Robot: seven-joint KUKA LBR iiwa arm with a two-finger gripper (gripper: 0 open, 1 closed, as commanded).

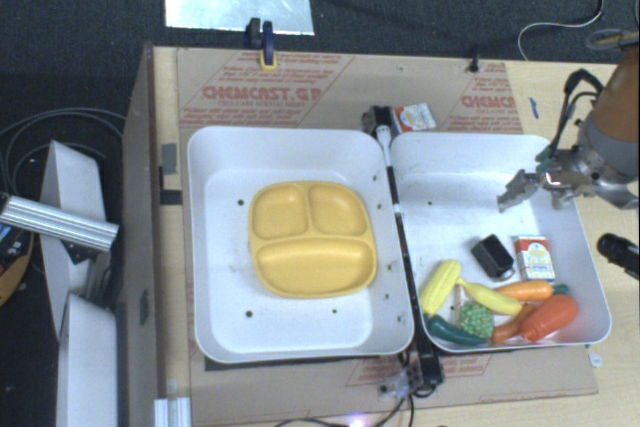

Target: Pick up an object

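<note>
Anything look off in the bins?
Nothing spilled or damaged. The toy food, corn, banana and carrots, is crowded into the right bin's near corner. The yellow tray sits flat in the left bin.

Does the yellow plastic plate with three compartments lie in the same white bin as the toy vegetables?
No, the yellow three-compartment plastic plate lies in the left white bin, while the toy vegetables lie in the right white bin.

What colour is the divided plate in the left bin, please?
Yellow; the divided plate shows in the camera view.
</note>
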